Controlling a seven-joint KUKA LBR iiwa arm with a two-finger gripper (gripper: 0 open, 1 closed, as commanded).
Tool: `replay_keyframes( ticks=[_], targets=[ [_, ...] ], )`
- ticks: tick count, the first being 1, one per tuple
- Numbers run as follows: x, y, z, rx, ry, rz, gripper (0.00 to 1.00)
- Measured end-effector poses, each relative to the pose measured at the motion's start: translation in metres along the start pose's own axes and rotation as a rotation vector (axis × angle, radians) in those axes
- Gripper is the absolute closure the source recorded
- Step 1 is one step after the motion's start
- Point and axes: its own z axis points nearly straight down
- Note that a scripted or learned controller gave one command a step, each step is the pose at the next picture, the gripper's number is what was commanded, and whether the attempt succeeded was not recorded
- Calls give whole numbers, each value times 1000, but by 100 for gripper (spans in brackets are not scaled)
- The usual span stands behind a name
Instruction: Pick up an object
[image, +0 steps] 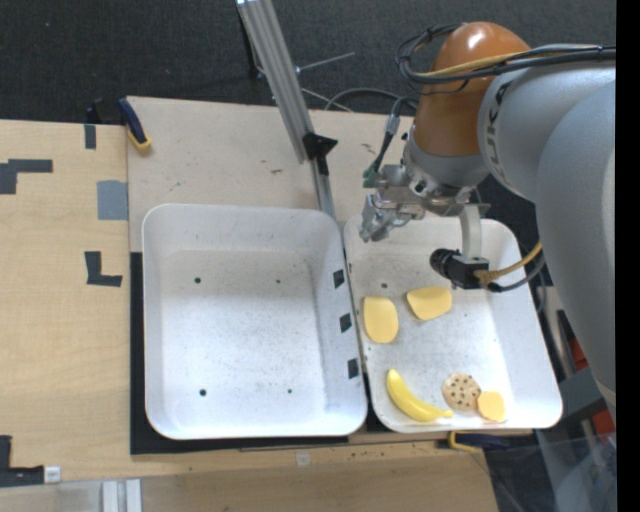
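Observation:
Several food-like pieces lie in the right bin (505, 330): a yellow oval slice (380, 320), a yellow wedge (429, 303), a banana (413, 398), a speckled cookie (461, 391) and a small orange round (491, 405). My gripper (383, 222) hangs over the far left corner of that bin, beside the wall shared with the left bin. It is well above and behind the oval slice and touches none of the pieces. The orange band and grey arm rise behind it to the right.
The left bin (240, 320) stands next to the right one, with small dark specks on its floor. A slanted metal rail (285, 90) with a black clip (320, 146) rises just behind the bins. A blue and yellow clamp (135, 125) sits at the far left.

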Motion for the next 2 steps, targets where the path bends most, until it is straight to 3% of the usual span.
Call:
replay_keyframes(
  ticks=[1,2],
  targets=[
    [49,19,11,-1,-1,1,100],
    [101,34,-8,-3,1,0,100]
  ],
)
